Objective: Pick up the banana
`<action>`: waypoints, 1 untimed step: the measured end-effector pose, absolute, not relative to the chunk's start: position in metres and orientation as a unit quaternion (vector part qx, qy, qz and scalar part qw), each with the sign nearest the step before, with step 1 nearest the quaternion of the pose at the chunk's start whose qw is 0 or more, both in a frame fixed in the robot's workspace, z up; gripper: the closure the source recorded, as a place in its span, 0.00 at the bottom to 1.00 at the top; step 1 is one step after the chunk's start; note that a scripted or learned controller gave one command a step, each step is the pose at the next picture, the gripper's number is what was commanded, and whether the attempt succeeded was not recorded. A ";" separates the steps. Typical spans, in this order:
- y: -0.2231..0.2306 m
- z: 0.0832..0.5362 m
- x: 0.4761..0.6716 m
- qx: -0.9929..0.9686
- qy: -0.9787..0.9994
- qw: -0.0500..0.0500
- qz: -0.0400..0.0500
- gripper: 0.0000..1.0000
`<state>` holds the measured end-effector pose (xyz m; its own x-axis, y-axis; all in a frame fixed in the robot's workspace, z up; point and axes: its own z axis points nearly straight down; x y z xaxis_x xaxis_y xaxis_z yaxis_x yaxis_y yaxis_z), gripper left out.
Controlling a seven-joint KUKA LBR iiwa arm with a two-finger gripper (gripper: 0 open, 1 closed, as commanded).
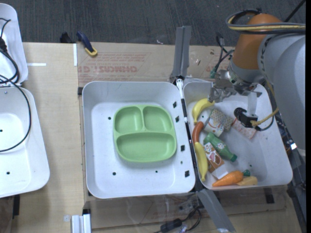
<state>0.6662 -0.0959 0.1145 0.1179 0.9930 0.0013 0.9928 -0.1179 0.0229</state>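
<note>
Carrot (227, 178) frontmost, banana (199, 108) — gripper (219, 93) blurred

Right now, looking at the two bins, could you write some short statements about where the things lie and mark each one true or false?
1. The green plate lies in the left bin. True.
2. The banana lies on the green plate. False: it lies in the right bin, near its upper left corner.
3. The gripper is above the right bin, close to the banana. True.
4. The carrot lies at the far edge of the right bin. False: it lies near the bin's near edge.
5. The green bottle lies in the right bin. True.
6. The banana is lifted out of the bin. False: it lies in the bin.
</note>
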 end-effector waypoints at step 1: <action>-0.096 0.114 0.666 0.748 0.664 0.008 0.008 0.00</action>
